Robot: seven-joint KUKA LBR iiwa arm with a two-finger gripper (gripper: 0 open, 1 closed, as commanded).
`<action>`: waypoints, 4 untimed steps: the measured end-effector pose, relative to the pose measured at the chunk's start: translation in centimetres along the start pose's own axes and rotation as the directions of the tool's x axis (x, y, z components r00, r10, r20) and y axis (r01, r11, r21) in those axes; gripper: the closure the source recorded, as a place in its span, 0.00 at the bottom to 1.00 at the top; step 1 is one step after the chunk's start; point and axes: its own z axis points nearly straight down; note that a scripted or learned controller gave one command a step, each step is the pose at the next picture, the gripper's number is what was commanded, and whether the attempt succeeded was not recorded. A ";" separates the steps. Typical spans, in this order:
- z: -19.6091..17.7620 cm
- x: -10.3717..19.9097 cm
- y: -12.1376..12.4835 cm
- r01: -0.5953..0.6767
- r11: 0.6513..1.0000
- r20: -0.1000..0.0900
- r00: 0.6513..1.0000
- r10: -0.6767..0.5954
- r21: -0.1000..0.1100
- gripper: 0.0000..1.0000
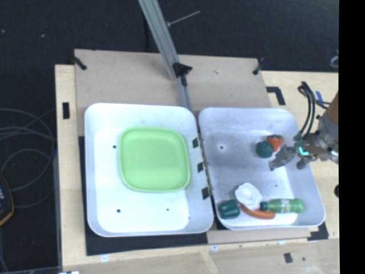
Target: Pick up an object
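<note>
The left bin [97, 170] holds a light green plate [154, 158], flat and rigid, probably hard to grip from above. In the right bin [228, 124], near the front wall, lie a dark green cup-like piece [229, 209], a white crumpled object [248, 194], an orange curved piece [256, 213] and a green bottle [283, 205] on its side. The bottle looks light, stiff and smooth, so it may slip; I would take it across its middle. Further back are a teal ball [263, 149] and an orange-red piece [276, 142]. The gripper [290, 157] hovers just beside them, at the right; its fingers seem spread and nothing is between them.
</note>
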 end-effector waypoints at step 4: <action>13.7 0.5 0.0 -0.001 1.000 0.000 1.000 0.001 0.004 0.00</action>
